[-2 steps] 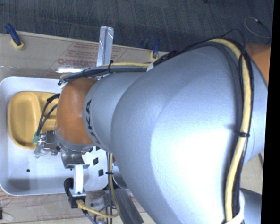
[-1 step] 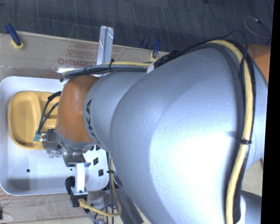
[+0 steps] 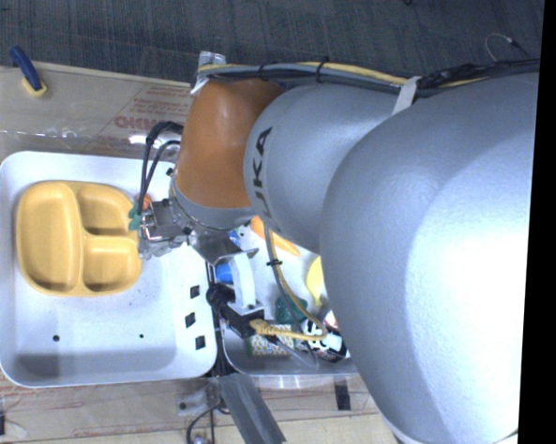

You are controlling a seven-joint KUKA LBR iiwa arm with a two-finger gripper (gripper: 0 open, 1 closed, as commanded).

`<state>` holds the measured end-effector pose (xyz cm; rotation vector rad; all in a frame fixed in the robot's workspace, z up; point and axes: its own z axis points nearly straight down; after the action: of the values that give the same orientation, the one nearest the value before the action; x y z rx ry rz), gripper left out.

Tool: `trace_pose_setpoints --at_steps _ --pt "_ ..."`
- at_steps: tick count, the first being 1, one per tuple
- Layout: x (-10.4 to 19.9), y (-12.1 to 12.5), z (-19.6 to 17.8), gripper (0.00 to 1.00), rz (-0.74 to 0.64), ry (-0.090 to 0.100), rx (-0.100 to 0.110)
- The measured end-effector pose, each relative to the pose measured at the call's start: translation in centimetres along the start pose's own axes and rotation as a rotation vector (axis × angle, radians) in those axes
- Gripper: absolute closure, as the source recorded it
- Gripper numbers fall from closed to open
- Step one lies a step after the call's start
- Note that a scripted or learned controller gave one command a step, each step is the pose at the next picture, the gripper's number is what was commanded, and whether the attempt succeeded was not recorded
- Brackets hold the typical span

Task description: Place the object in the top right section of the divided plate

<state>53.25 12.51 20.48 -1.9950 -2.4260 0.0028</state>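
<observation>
A yellow divided plate (image 3: 70,237) lies in the upper left of the left white bin (image 3: 83,345). It has one long section on the left and two smaller ones on the right. My gripper (image 3: 148,225) hangs over the plate's right rim, between the two smaller sections. The orange wrist band (image 3: 217,147) and the grey arm (image 3: 400,224) rise behind it and hide much of the right side. I cannot make out any object at the gripper.
The right bin (image 3: 278,371) is mostly covered by the arm. Its visible part holds a blue item (image 3: 223,274), a yellow item (image 3: 314,280), an orange item (image 3: 268,235) and a patterned item (image 3: 271,343). A blue clamp (image 3: 24,68) sits at the bench's far left corner.
</observation>
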Motion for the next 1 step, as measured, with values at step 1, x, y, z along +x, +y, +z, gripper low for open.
trace_pose_setpoints --at_steps 1 --pt "0.02 0.00 0.01 0.00 0.000 0.000 0.000"
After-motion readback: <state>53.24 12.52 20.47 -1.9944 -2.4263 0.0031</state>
